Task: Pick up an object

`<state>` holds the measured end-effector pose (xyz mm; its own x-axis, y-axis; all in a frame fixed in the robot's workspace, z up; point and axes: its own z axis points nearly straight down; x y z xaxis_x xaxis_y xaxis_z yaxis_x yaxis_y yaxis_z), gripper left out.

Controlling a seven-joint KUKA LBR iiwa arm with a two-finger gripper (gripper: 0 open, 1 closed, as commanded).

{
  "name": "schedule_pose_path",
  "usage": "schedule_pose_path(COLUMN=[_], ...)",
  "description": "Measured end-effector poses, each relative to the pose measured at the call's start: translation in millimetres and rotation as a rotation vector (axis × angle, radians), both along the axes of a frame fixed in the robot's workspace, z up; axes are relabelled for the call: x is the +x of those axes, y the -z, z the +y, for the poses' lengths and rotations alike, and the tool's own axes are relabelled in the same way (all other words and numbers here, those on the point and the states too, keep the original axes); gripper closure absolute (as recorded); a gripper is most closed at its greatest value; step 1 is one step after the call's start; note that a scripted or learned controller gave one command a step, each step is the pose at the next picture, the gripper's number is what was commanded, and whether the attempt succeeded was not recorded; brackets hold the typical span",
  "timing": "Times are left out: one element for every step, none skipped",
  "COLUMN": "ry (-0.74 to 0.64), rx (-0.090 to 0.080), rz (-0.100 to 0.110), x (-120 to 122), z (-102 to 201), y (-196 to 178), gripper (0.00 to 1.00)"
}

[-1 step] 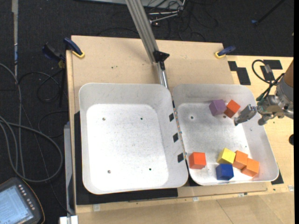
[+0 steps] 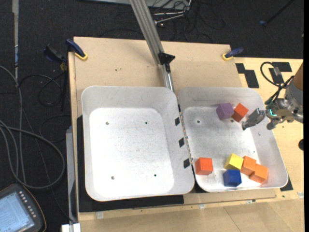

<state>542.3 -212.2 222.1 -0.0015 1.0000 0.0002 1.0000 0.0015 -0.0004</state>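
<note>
My gripper (image 2: 262,121) hangs over the right edge of the right bin (image 2: 217,94), reaching in from the right. It is open, with nothing between its fingers. One finger (image 2: 251,119) sits just right of and below a red-orange cube (image 2: 240,112). A purple cube (image 2: 224,111) lies beside that cube on its left, touching or nearly touching it. Along the bin's near side lie an orange cube (image 2: 204,166), a yellow cube (image 2: 234,161), a blue cube (image 2: 232,178) and two orange blocks (image 2: 254,168) close together.
The left bin (image 2: 96,98) stands beside the right one, their rims meeting at the middle. A slanted metal pole (image 2: 147,25) crosses the back of the bench. Clamps (image 2: 77,50) hold the board's far corners.
</note>
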Motion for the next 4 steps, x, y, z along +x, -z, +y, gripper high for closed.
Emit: schedule_pose_path(ry=[0.003, 0.002, 0.002, 0.002], rx=[0.001, 0.002, 0.0, -0.001], rz=[0.005, 0.005, 0.0, -0.003], x=[-11, -13, -13, -12], z=[1, 4, 4, 4], y=[56, 120, 127, 116], gripper=[0.0, 0.0, 0.0, 1.0])
